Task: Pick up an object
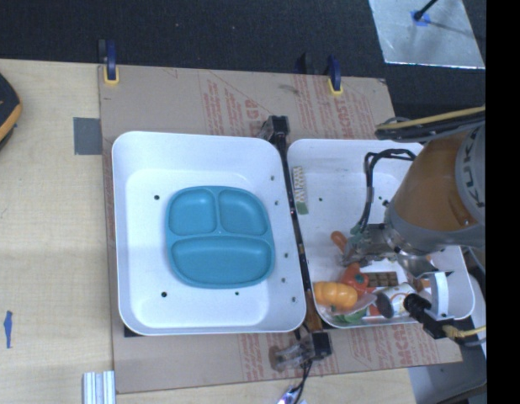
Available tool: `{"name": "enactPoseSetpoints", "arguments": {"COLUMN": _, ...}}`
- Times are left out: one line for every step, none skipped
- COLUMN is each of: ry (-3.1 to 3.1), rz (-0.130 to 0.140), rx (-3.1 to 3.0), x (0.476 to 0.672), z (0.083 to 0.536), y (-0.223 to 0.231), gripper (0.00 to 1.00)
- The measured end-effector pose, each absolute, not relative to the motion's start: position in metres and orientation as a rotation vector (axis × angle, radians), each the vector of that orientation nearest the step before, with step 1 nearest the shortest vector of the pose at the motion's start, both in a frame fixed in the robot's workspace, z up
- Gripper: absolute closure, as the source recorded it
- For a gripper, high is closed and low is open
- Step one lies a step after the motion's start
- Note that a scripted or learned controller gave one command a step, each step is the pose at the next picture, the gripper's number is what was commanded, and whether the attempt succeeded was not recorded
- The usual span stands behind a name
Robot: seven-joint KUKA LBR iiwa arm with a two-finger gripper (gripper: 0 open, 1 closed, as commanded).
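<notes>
A blue divided plate (219,235) lies in the left white bin (134,225). In the right white bin (327,171), several small toy foods sit near the front: an orange-yellow piece (336,294), a small orange piece (339,241), red and green bits (354,310) and a brown block (379,278). My gripper (366,251) hangs low over this pile, beneath the grey wrist with the orange band (437,194). The wrist hides the fingertips.
Both bins rest on a cardboard sheet (201,99) held by clamps at the back edge. A black divider runs between the bins. A yellow and black object (1,108) lies at the far left on the bench.
</notes>
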State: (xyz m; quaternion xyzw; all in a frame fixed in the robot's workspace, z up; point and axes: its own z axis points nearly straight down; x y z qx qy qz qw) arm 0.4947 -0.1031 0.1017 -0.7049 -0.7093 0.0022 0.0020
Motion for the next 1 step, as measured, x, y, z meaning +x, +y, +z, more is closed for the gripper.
{"name": "enactPoseSetpoints", "arguments": {"ry": -2.229, "rz": -0.001, "rx": -2.216, "x": 0.5614, "z": 0.1943, "y": -0.0537, "gripper": 1.0}}
